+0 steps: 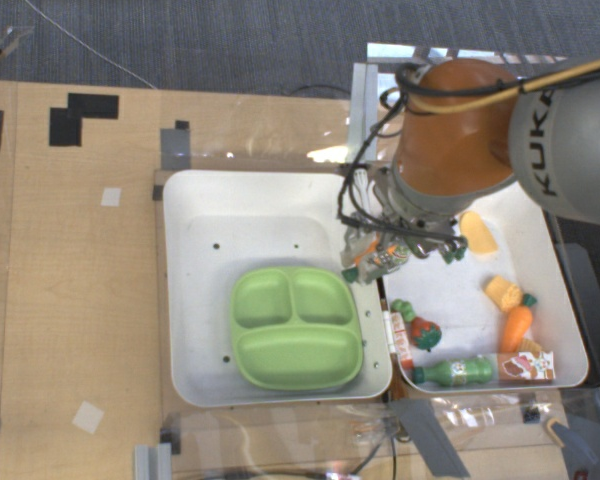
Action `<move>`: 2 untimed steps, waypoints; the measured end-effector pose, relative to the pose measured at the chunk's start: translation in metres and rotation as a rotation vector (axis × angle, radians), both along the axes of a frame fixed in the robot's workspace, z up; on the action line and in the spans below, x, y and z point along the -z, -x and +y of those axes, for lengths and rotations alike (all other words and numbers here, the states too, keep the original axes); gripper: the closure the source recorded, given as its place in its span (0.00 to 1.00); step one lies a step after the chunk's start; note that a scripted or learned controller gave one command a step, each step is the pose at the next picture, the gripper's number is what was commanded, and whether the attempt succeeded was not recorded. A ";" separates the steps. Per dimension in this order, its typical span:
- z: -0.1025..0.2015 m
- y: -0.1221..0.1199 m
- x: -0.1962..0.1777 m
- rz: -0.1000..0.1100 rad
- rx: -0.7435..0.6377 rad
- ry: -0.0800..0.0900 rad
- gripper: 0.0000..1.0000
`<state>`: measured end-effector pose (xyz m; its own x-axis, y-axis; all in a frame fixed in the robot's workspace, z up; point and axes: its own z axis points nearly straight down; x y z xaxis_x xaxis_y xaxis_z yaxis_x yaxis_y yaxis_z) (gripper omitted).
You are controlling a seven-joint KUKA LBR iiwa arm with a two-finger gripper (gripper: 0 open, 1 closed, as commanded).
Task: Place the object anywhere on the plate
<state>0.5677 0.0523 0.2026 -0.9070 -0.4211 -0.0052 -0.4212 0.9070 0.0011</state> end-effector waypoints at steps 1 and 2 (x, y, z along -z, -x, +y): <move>0.050 0.030 -0.006 0.000 -0.069 0.000 1.00; 0.090 0.071 -0.031 -0.001 -0.329 0.001 1.00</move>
